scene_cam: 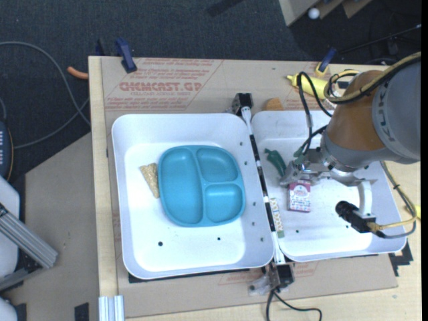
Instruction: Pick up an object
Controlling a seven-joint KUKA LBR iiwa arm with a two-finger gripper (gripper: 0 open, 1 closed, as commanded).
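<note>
The arm (374, 122) is seen reaching in from the right of the frame, with its gripper (302, 169) lowered into the right bin (321, 246). Whether the gripper is parted or closed cannot be told, since the wrist hides much of it. Just below it a small carton (300, 196), pink and white, is seen on the bin floor, close to the gripper but not visibly between anything. A dark green object (275, 159) lies just to the upper left of the gripper, near the bin's left wall. In the left bin (134, 239) a blue divided plate (200, 182) is seen at the centre, with a tan, sponge-like piece (150, 174) touching its left edge.

The carton is judged the likeliest target. For a clean pick, the gripper should be centred over the carton's narrower sides, lowered fully before closing, and kept clear of the green object.
</note>
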